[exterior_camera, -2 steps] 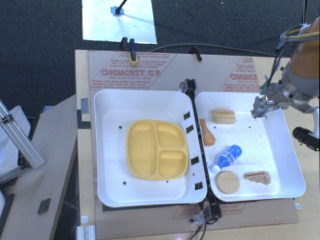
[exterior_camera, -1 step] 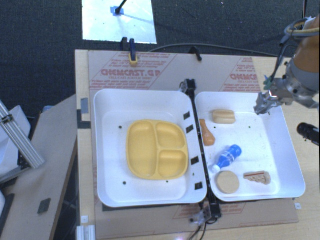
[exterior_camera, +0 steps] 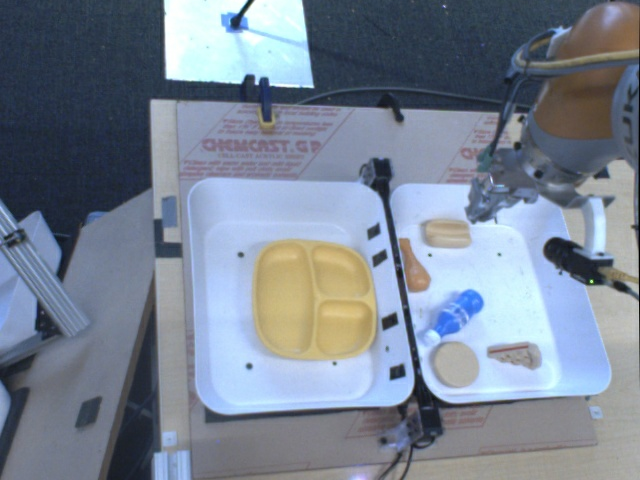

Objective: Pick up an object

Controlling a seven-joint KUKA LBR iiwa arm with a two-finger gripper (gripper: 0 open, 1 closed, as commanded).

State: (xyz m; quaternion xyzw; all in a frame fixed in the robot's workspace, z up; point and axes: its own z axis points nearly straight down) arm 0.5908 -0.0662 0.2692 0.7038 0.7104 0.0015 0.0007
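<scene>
where the gripper hangs over the far edge of the right bin, you cannot tell its opening. just near-left of it lies the bread roll; the blue bottle lies nearer.

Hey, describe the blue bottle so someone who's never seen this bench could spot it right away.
Look in the right-hand white bin, the one without the yellow divided plate. Near that bin's middle, toward its left wall, lies the small bottle, tipped on its side with its white cap pointing down-left. It is the only blue thing there; its neighbours are all tan or brown.
</scene>
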